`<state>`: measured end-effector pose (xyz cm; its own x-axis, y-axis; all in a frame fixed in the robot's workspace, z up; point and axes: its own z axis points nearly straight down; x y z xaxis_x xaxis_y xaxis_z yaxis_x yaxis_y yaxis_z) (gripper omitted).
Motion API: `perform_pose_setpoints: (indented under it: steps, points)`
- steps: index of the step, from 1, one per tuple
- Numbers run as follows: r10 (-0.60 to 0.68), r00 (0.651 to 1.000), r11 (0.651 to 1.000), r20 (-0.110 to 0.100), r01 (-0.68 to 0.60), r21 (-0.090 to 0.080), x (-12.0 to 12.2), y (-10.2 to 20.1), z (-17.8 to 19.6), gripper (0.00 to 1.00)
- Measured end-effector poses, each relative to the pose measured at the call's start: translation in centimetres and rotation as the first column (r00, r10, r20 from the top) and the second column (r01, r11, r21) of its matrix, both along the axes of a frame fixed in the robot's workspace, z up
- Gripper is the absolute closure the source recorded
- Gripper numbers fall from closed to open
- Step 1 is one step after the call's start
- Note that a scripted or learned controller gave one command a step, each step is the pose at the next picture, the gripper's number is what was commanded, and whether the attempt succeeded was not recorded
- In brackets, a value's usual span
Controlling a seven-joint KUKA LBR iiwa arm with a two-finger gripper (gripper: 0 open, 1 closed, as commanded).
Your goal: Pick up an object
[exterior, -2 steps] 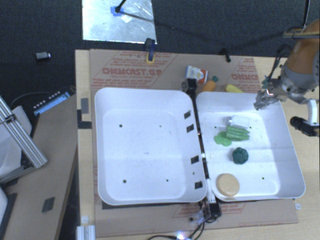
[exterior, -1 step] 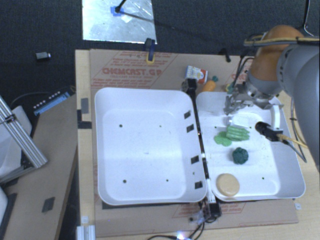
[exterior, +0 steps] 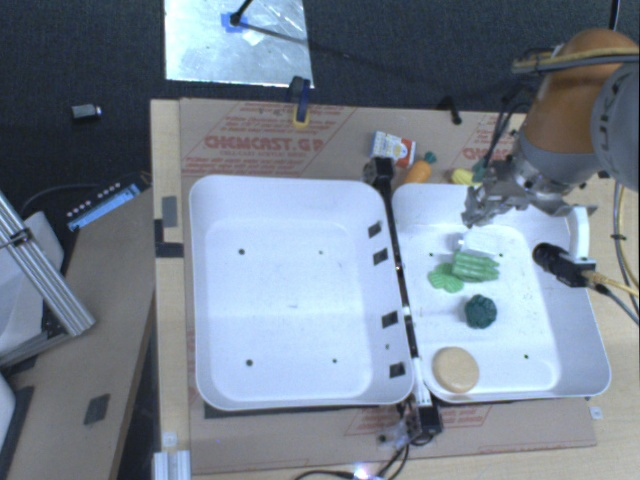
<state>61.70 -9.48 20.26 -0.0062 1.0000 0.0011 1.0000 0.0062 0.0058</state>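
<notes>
Green ridged toy (exterior: 472,266) lying mid right bin (exterior: 570,353), flat green piece (exterior: 444,280) touching at left. Dark green lump (exterior: 481,311) just nearer. Tan disc (exterior: 456,369) at near corner. Gripper (exterior: 481,208) above far part of bin; opening cannot be told. Left bin (exterior: 290,288) beside.

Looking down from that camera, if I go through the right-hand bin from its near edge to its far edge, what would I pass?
Round tan disc → dark green lumpy ball → light green bundle → white piece under the gripper, all in the right bin.
</notes>
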Motion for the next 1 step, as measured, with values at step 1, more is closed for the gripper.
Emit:
perform_pose_setpoints:
  steps: [1]
  points:
    - [0.006, 1.0, 1.0, 0.001, -0.006, 0.002, -0.09, 8.64, 5.29, 1.0]
